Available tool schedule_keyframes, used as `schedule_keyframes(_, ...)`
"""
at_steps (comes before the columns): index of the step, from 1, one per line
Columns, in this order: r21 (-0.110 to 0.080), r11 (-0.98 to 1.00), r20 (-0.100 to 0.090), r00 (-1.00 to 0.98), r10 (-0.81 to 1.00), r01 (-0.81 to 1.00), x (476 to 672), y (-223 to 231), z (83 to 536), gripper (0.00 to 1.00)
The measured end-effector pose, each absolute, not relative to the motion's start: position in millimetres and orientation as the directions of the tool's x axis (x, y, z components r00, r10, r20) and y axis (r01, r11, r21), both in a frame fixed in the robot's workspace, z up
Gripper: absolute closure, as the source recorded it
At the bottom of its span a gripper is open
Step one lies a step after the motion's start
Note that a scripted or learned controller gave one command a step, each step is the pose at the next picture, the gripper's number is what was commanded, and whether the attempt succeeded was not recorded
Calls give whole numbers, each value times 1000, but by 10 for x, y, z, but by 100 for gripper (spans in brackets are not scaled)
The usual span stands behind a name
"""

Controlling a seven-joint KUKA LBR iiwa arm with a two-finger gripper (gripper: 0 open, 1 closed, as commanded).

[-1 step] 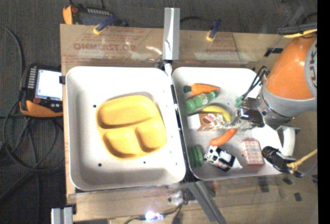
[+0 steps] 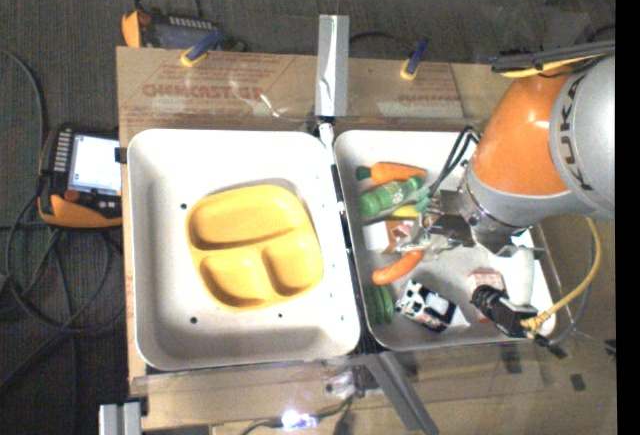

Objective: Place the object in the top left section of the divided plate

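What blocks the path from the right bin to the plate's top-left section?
Only the two bins' adjoining walls lie between. The yellow divided plate sits in the left bin, and its top-left section holds nothing visible.

Your table (image 2: 160, 88) is topped with a brown cardboard sheet (faint red print runs across its far strip). Two shallow white bins sit directly on it, side by side and touching along the middle: the left bin (image 2: 150, 253) and the right bin (image 2: 352, 155). An upright metal post (image 2: 332, 63) stands at the far edge, above their seam.
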State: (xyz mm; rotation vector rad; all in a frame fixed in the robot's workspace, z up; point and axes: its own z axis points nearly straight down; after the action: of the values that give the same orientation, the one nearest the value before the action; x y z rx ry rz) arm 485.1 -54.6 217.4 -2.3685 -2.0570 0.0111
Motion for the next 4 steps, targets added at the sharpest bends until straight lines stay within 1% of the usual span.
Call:
schedule_keyframes(1, -8, 481, 5, -481, 877, 877, 4830, -133, 1804, 100)
schedule_keyframes(2, -5, 646, 3, -646, 763, 763, 4843, 458, 2180, 100)
schedule_keyframes(3, -5, 646, 4, -646, 763, 763, 4843, 459, 2179, 0)
schedule_keyframes(4, -5, 612, 1, -612, 791, 791, 5089, 376, 2702, 0)
